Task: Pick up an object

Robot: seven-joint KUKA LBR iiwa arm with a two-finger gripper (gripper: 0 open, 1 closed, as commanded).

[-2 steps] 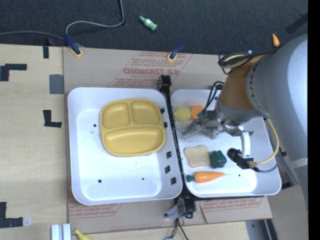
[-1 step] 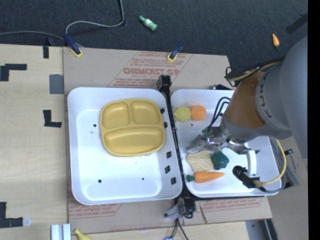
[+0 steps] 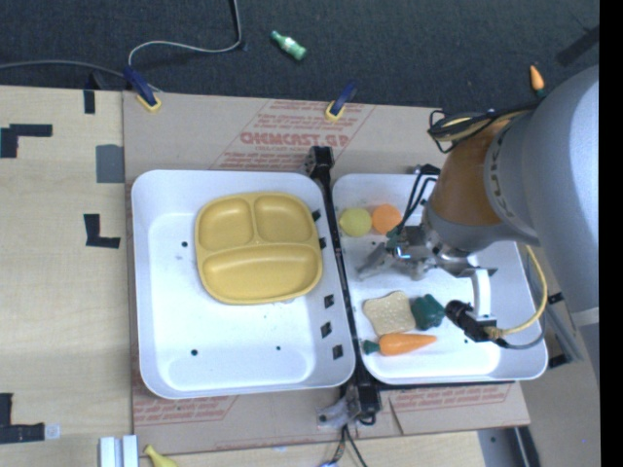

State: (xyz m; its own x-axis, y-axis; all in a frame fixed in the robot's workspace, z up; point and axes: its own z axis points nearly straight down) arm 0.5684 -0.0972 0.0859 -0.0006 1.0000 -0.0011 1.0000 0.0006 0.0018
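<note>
Your tool (image 3: 382,258) hangs low in the right bin (image 3: 516,363), just above the bread (image 3: 389,311); you cannot tell its opening or hold.

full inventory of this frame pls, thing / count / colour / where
bins: 2, white, side by side on the bench
divided plate: 1, yellow, upper middle of the left bin
ball: 1, yellow-green, top left of the right bin
orange: 1, orange, right beside the ball
bread slice: 1, tan, lower left of the right bin
green toy: 1, dark green, right of the bread slice
carrot: 1, orange with green tip, below the bread slice
clips: 2, blue and yellow, on the cardboard's far edge
small green thing: 1, on the dark floor beyond
arm: 1, grey with orange band, over the right bin
gripper: 1, metal, low in the right bin
</note>
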